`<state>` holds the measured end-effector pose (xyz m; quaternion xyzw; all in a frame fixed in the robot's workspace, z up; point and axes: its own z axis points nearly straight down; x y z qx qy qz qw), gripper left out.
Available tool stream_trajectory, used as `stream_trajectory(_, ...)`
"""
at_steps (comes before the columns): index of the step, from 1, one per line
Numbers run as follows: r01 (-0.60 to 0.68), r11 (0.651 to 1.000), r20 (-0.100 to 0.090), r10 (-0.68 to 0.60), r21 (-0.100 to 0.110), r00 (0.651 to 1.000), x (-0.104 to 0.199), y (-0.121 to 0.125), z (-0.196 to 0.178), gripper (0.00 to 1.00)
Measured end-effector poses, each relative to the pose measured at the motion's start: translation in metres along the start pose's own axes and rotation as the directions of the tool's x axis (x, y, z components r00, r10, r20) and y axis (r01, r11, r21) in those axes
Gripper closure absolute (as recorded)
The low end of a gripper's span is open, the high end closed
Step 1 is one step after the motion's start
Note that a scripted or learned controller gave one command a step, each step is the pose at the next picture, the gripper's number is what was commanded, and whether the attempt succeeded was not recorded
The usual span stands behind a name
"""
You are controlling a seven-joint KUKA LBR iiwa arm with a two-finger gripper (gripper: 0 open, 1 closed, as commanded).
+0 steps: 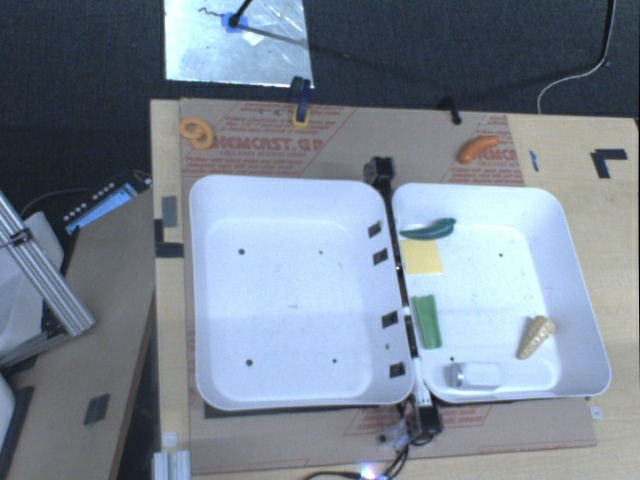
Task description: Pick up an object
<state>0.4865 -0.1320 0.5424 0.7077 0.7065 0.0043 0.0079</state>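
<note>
Looks like a robotics lab here: two shallow white bins [290,298] clipped side by side on a brown board [400,133]. Aluminium framing [40,278] stands at the left, a cable [585,63] trails over dark carpet [80,68].

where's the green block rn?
In the camera view, the green block lies in the right bin, against its left wall, just below the yellow square and above the clear piece.
</note>
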Motion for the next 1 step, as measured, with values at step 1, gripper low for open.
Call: stream_trajectory(1,-0.003,1.000,-0.001,0.003,0.014,1.000,-0.0783,0.0059,0.0080,1.00)
